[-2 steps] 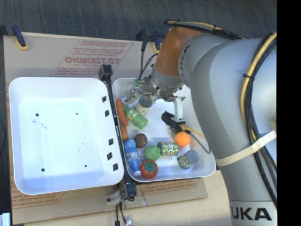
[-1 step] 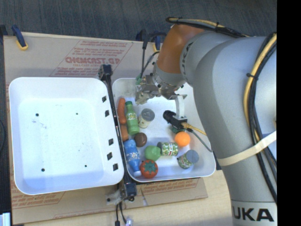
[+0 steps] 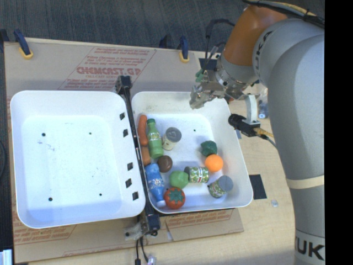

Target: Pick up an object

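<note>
Two white bins sit side by side on a cardboard sheet (image 3: 110,65); the left bin (image 3: 69,156) has bare white walls, and the right bin (image 3: 182,101) carries all the objects. Taking the right bin as the landmark, I count about eleven items inside it: one carrot (image 3: 143,130) and one green bottle (image 3: 155,139) along its left wall, one grey disc (image 3: 174,134) near its middle, one brown ball (image 3: 164,163), one blue bottle (image 3: 154,181), one tomato (image 3: 174,198) at its near edge, one green lump (image 3: 179,179), one small can (image 3: 198,174), one orange ball (image 3: 213,163), one dark green lump (image 3: 208,148), and one grey-green lump (image 3: 220,186) by its near right corner (several overlap, so the count is approximate). The gripper (image 3: 199,95) hangs above the bin's far rim, nothing visible in it; whether it is parted or closed cannot be told. The arm is cut off at the frame's edge.
</note>
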Tool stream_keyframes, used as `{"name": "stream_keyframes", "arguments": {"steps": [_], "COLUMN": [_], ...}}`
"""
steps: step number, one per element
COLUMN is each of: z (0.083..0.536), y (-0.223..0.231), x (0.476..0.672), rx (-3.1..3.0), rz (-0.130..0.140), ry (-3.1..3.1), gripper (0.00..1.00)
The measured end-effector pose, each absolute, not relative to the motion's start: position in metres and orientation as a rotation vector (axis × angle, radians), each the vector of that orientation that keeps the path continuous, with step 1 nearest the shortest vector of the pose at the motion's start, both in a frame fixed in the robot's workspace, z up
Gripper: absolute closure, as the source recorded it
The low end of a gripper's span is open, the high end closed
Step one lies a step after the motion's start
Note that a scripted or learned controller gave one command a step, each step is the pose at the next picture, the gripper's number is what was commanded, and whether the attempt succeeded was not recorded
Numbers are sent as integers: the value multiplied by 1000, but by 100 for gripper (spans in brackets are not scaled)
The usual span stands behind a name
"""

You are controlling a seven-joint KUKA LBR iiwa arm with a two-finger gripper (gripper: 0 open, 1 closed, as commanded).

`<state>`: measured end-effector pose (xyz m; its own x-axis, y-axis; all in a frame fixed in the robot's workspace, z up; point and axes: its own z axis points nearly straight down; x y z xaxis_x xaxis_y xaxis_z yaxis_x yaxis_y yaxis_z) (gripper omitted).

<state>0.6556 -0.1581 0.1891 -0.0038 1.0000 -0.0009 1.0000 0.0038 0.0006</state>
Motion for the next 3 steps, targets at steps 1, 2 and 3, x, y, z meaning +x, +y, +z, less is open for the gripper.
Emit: {"name": "stream_keyframes", "arguments": {"steps": [1, 2, 3], "z": [188, 94, 93], "y": [-157, -186, -126], "x": [655, 638, 557], "rx": [2217, 2218, 2214], "rz": [-1, -6, -4], "ry": [2227, 2230, 2223], "gripper": [0, 0, 0]}}
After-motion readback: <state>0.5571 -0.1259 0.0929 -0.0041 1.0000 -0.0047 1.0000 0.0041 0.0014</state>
